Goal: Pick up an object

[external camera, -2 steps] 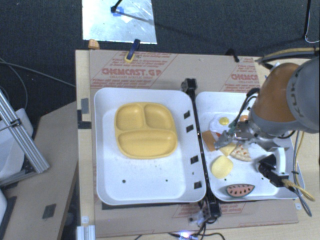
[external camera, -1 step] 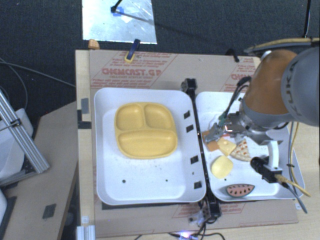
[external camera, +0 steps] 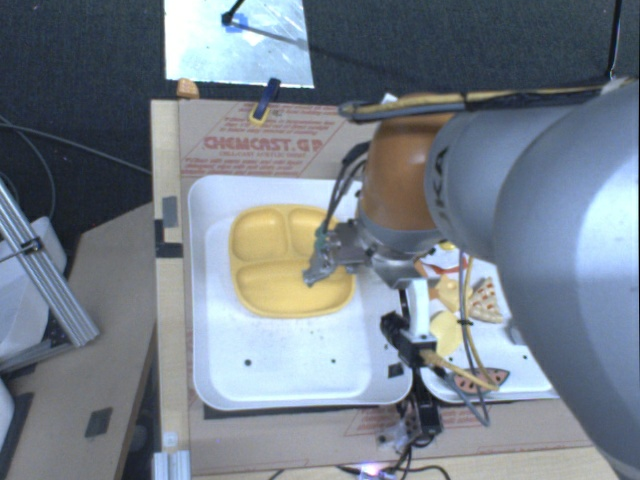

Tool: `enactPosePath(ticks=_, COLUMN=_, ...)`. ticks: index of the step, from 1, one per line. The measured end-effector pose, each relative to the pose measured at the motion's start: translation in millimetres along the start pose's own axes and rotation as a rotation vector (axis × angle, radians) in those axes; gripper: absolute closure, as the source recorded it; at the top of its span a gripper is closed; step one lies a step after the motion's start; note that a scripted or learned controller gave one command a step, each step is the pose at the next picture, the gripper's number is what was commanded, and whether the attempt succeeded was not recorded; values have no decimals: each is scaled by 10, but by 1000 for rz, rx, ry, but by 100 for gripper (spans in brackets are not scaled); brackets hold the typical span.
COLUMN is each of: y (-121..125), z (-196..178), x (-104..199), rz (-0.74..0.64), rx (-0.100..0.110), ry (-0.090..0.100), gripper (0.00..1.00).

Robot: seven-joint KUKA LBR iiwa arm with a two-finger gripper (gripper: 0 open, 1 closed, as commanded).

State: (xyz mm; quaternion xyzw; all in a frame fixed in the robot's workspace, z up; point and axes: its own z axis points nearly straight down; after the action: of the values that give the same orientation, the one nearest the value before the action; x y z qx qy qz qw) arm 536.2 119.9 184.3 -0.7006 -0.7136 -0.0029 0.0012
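Observation:
A yellow divided plate (external camera: 277, 258) lies in the left white bin (external camera: 290, 368), towards its back half. My gripper (external camera: 320, 264) reaches down from the orange-banded wrist (external camera: 400, 183) onto the plate's right rim. Its dark fingertips sit right at that edge, and I cannot make out whether they grip it. The arm's big grey body covers most of the right bin (external camera: 505, 383), where pizza-slice shaped pieces (external camera: 484, 303) and other small items peek out.
A brown cardboard sheet (external camera: 250, 143) lies under the bins, with a blue and yellow clip (external camera: 265, 101) at its back edge. A shiny metal sheet (external camera: 238, 26) lies farther back. Aluminium rails (external camera: 45, 278) stand at the left. Cables hang at the bin's front right corner (external camera: 415, 418).

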Motion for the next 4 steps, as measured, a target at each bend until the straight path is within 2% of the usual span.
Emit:
enactPosePath(ticks=1, y=-362, z=-2190, x=-4, rz=11, rx=-18, ry=1, gripper=0)
enactPosePath(ticks=2, y=7, z=-875, x=-189, rz=20, rx=8, ry=-8, gripper=0)
enactPosePath(ticks=3, y=483, z=-1808, x=286, rz=10, rx=-11, ry=-2, gripper=0)
enactPosePath(ticks=4, y=382, z=-1862, x=-459, rz=23, rx=0, ry=-7, gripper=0)
